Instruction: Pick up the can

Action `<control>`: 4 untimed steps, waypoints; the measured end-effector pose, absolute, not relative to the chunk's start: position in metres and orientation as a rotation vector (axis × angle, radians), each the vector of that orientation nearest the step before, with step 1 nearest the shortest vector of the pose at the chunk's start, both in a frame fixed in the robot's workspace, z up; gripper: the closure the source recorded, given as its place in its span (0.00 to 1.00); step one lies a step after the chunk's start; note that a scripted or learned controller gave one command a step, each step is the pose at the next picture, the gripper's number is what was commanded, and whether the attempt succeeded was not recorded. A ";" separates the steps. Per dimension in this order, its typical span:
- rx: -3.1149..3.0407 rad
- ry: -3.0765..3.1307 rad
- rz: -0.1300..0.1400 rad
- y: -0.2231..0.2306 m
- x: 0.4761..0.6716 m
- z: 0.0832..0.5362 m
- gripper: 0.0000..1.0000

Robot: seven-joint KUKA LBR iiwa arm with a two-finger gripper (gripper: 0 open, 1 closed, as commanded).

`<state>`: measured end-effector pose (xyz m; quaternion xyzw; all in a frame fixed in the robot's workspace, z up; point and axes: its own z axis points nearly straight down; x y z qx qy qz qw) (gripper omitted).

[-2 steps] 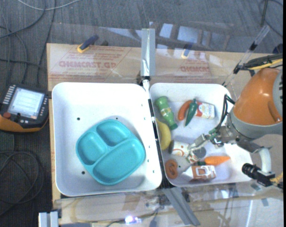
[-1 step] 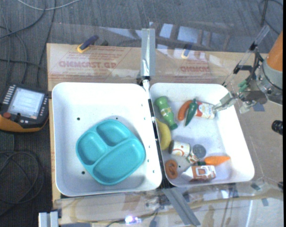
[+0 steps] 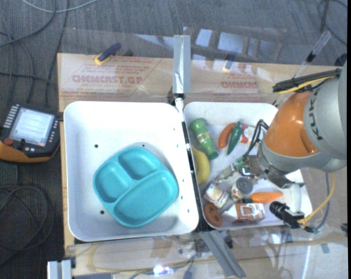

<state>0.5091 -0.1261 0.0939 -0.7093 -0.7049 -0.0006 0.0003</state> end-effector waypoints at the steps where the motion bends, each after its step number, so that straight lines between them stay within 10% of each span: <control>1: -2.230 -2.215 0.000 -0.127 0.509 0.103 1.00; 2: -2.237 -2.207 0.005 -0.084 0.532 0.242 1.00; 3: -2.238 -2.207 0.006 -0.084 0.532 0.242 0.00; 4: -2.179 -2.265 0.008 -0.055 0.599 0.236 0.00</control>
